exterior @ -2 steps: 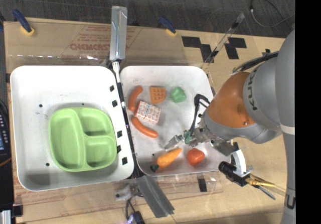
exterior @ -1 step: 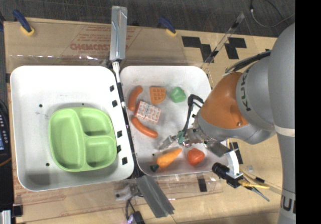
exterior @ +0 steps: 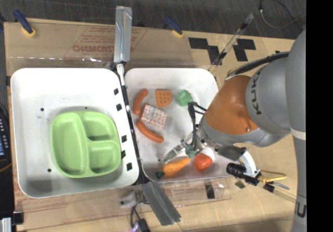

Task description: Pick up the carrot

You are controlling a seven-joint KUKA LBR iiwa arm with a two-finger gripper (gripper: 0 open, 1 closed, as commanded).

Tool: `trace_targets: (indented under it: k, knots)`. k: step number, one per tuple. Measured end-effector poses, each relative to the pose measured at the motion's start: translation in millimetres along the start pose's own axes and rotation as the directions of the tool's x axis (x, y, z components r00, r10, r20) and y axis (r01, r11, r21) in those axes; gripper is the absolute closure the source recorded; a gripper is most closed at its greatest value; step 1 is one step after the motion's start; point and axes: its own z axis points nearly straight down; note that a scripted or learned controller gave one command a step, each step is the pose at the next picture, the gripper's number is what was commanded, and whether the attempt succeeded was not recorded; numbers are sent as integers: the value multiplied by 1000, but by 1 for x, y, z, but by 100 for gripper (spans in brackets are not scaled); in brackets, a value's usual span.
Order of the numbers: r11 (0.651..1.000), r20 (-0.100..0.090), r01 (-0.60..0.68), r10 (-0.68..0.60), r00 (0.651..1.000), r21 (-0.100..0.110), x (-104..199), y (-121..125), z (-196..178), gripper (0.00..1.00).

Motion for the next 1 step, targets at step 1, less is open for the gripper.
trace_targets:
  k: [1]
  knots:
    - [920, 1, -393, 393, 920, -3, -34, -19, -1, 0]
